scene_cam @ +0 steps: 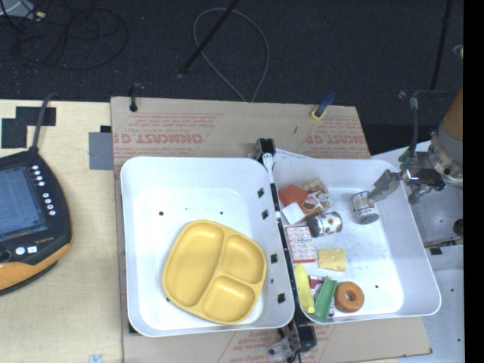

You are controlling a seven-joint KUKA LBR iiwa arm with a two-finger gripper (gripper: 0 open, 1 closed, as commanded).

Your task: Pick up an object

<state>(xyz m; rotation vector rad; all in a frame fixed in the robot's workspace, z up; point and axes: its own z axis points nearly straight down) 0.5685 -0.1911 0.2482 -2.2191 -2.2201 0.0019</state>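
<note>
- The left bin [144, 187] is sitting beside the right bin [412, 278], the two meeting along a dark divider with black clips; everything below is being placed against that divider.
- A yellow compartment plate [214, 271] is lying in the left bin, just left of the divider, tilted slightly, with three hollows showing.
- The arm is being cut off at the frame's right edge; only a tan-orange patch and grey wrist parts are showing, well right of the divider.
- The gripper [384, 186] is reaching in over the right bin's upper right part; it is blurred and partly merging with the wrist, so whether it is released or clenched cannot be told.
- A small silvery can [365, 208] is lying just below the gripper tip; whether they touch is unclear.
- Close to the divider's right, a cluttered pile is overlapping: a red packet [296, 196], a dark can [327, 223], a red-and-white card [302, 246], a yellow cheese-like square [332, 259].
- Lower down, a yellow banana shape [303, 284], a green piece [324, 297] and a brown doughnut [349, 296] are crowding together, edges hiding one another.
</note>
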